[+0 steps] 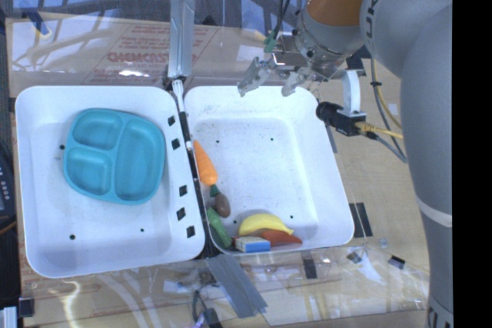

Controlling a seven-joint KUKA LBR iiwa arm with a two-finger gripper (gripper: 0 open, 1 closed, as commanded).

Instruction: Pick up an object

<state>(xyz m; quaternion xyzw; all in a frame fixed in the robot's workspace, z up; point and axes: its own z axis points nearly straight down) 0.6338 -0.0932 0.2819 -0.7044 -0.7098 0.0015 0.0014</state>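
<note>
My gripper (270,82) hangs over the far rim of the right bin (323,157), its two fingers spread apart with nothing between them. Along the right bin's left wall lies an orange carrot (204,164), with a small brown piece (221,204) below it and a green item (217,227) at the wall. In the near corner sit a yellow banana (264,223), a red piece (283,238) and a small blue and white block (251,244). All of these lie well below and to the left of the gripper.
The left bin (38,226) holds a blue divided plate (115,155). A grey strip (181,38) stands upright between the bins at the back. Cables (369,130) run off the wrist at the right bin's right rim.
</note>
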